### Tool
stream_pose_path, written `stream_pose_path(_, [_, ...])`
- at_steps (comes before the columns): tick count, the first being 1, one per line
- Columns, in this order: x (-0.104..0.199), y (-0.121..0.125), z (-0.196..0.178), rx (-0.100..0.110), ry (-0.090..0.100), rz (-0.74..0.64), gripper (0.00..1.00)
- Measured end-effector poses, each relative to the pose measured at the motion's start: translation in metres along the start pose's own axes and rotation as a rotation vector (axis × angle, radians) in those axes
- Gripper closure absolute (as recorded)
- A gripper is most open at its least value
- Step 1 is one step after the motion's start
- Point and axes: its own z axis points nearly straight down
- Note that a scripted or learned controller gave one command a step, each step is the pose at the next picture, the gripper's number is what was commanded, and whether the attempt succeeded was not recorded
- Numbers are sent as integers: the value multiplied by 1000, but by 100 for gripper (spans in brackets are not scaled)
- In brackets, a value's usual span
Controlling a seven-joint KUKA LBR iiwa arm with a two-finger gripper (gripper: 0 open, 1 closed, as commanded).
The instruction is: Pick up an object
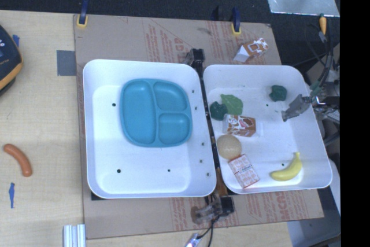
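The right bin (pixel 309 124) holds several small items: a yellow banana (pixel 287 169) near its front right corner, a red and white packet (pixel 243 170), a beige ball (pixel 229 146), a small brown and white carton (pixel 240 125), a light green leafy piece (pixel 232 103) beside a dark green lump (pixel 218 110), and a dark teal lump (pixel 278 92) at the back right. My gripper (pixel 296 107) reaches in over the bin's right rim as a grey shape, right of the carton and below the teal lump. Nothing shows in its grasp.
The left bin (pixel 98 142) carries a blue divided plate (pixel 155 111). Another small carton (pixel 251 50) lies on the cardboard behind the right bin. A sausage (pixel 18 159) rests on the bench far left, and a dark device (pixel 7 58) sits at the left edge.
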Motion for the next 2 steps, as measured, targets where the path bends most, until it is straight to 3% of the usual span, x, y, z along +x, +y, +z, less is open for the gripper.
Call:
stream_pose_path(1, [-41, 16, 150, 1, 0, -1, 0])
stream_pose_path(2, [8, 71, 64, -2, 0, 0, 0])
